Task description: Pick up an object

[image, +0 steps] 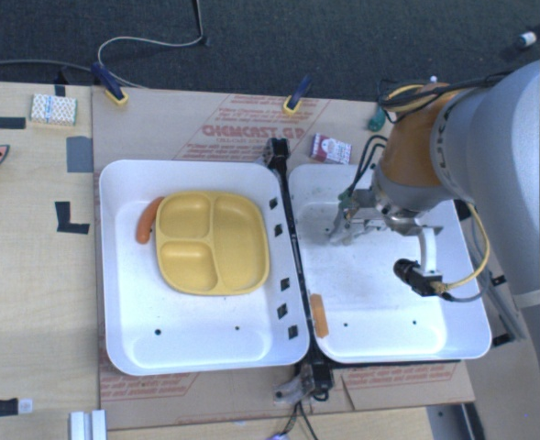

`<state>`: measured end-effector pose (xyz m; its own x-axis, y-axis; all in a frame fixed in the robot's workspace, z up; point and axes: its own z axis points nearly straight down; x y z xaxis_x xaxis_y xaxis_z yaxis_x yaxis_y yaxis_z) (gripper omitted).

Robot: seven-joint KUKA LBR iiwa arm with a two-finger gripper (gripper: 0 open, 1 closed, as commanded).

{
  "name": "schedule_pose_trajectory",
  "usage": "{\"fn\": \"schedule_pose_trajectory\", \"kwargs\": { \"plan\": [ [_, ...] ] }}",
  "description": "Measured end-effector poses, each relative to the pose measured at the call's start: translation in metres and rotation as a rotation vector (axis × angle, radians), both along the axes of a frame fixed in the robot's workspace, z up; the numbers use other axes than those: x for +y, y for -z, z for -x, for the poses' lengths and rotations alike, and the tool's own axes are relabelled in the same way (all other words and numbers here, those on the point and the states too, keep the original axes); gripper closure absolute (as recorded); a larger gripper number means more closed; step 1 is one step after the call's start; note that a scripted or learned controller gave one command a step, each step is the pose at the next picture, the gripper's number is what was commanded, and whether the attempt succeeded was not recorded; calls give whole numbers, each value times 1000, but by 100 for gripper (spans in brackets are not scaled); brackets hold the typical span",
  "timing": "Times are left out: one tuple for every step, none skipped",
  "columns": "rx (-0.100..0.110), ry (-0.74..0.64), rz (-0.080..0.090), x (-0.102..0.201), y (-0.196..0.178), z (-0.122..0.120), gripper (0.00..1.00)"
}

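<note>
Carrot-like orange piece [318, 315] is lying in the right bin [453, 333], pressed against the divider [291, 236] between the two bins, down toward that divider's near end; I am taking it as the likeliest target — it is the one loose thing I am seeing in the bin the arm is working over. I am watching the gripper [347, 225] hanging farther up the divider and a little out from it, over bare white floor; the piece is lying toward the camera from the claw and closer in to the divider. Its long axis is running roughly along the divider, so I am judging the fingers would need to straddle it across that line — awkward with the wall touching one side. Whether the claw is wide or narrow I cannot tell; nothing is showing between its tips. On the divider's other side a yellow tray [213, 243] and an orange sausage-shaped piece [145, 221] are sitting in the left bin [123, 337].
</note>
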<state>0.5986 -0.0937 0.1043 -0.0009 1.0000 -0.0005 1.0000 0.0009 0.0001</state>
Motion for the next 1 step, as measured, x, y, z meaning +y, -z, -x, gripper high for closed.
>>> {"fn": "schedule_pose_trajectory", "kwargs": {
  "plan": [
    [1,-1,-2,1,-9,0,100]
  ]
}}
